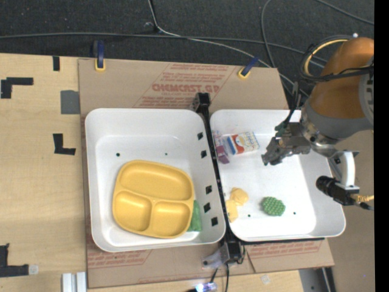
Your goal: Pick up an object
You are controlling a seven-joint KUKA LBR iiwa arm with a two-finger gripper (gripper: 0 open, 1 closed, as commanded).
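So far nothing is lifted. The gripper (pixel 271 157) hangs over the right bin (pixel 304 227), near its upper middle; whether the jaws are open or closed I cannot tell. The candidates lie loose on the bin floor: a red-and-white packet (pixel 241 143) just beside it, a green knobbly object (pixel 273 207) and a yellow piece (pixel 236 197) lower down. Choosing, descending and grasping all remain.

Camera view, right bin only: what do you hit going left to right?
Yellow item against the left wall → red, white and blue packet → green knobbly object → gripper over the bin's right half.
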